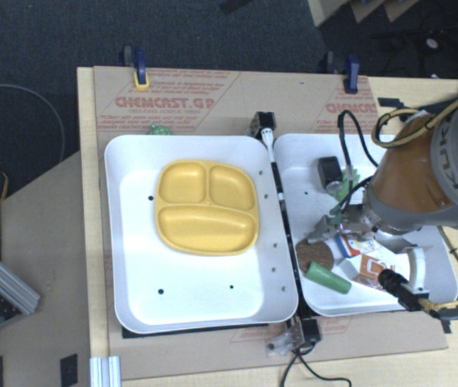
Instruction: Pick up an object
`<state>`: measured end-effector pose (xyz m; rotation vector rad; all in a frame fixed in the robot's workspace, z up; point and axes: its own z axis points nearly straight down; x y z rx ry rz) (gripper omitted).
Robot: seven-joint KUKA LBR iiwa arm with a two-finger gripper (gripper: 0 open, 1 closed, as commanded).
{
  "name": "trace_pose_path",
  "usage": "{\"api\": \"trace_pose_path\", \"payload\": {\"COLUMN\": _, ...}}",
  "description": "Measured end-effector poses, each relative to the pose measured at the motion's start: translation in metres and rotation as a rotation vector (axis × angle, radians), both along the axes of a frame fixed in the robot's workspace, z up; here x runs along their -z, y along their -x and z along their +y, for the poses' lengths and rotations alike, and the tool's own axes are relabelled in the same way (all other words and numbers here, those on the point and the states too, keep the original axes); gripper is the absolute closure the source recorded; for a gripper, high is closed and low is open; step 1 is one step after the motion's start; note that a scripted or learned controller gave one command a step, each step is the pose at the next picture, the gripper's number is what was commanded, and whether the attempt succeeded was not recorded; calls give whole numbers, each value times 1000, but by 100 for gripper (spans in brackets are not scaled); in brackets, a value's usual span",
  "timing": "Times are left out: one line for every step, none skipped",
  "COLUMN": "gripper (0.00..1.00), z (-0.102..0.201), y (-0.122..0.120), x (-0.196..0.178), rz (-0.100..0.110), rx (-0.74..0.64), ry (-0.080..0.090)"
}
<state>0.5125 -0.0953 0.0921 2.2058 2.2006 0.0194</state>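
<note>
Arm reaching in from right, bent low over right bin; claw state can't tell

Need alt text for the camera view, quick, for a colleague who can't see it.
The grey arm reaches down into the right bin, among a green cylinder, a brown disc and other clutter. The left bin holds a yellow divided plate.

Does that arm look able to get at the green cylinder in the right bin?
Probably yes: the green cylinder lies uncovered near the right bin's front edge, just below the end effector, beside a brown round piece.
</note>
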Motion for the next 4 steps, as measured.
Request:
{"api": "trace_pose_path", "payload": {"gripper": 0, "z": 64, "y": 34, "x": -96, "rz": 26, "rx": -6, "ry": -10}}
{"api": "trace_pose_path", "payload": {"gripper": 100, "z": 62, "y": 33, "x": -103, "rz": 24, "rx": -3, "ry": -8}}
{"api": "trace_pose_path", "payload": {"gripper": 100, "z": 104, "y": 32, "x": -173, "rz": 19, "rx": -9, "ry": -11}}
{"api": "trace_pose_path", "payload": {"gripper": 100, "z": 135, "y": 32, "x": -273, "rz": 14, "rx": -9, "ry": -11}}
